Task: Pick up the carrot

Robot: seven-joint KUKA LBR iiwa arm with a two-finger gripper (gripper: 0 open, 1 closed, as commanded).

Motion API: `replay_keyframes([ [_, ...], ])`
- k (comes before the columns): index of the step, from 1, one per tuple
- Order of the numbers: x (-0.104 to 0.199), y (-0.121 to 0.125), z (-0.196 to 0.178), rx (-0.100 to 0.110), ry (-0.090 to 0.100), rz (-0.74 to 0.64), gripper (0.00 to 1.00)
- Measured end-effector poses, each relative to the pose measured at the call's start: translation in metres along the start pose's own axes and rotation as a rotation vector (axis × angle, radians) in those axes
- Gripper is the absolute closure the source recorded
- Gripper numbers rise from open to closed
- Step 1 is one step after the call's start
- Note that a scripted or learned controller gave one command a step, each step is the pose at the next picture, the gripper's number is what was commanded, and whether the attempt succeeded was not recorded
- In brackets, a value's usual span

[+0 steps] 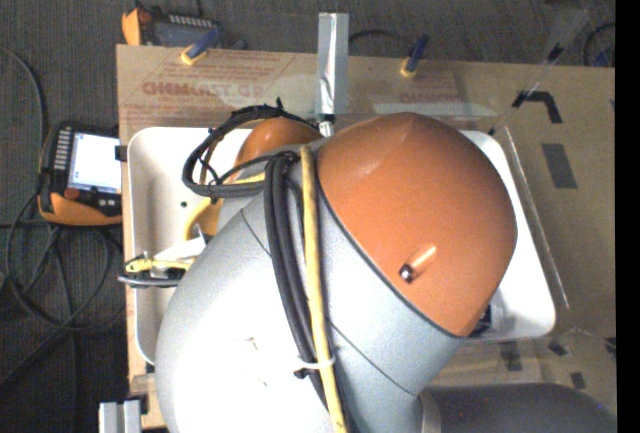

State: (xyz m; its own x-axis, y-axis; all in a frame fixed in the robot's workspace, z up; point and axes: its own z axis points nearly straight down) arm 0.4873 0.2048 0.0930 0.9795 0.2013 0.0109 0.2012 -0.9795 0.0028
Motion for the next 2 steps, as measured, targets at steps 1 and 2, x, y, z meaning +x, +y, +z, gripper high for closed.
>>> replay_keyframes([
  [1,0.003,-0.0272,-0.0941,-0.003,-0.015,-0.188,1.0],
  [2,0.0026,-0.0277,-0.1003,-0.007,-0.022,-0.193,1.0],
])
